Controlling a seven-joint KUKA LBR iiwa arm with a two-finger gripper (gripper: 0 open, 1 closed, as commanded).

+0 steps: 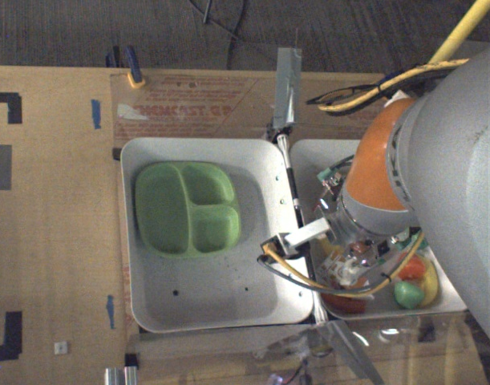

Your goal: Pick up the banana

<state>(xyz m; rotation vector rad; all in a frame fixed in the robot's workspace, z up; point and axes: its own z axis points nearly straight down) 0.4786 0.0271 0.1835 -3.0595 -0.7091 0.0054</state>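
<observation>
A: What sits in the left bin (148,295)?

B: A green divided plate (187,207), smooth moulded plastic, lying flat, well apart from the work.

A: And on the right?

B: The tool (349,269) hangs low in the right bin (309,160), probably reaching. Tool state: cannot tell. The banana (428,285), a yellow curve, lies beside a green fruit (406,294) at the near right.

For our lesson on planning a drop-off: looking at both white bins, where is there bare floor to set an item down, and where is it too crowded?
Left bin: bare floor runs in front of the green divided plate and along its right side. Right bin: crowded, with the gripper low over the banana, a green item and red pieces.
</observation>
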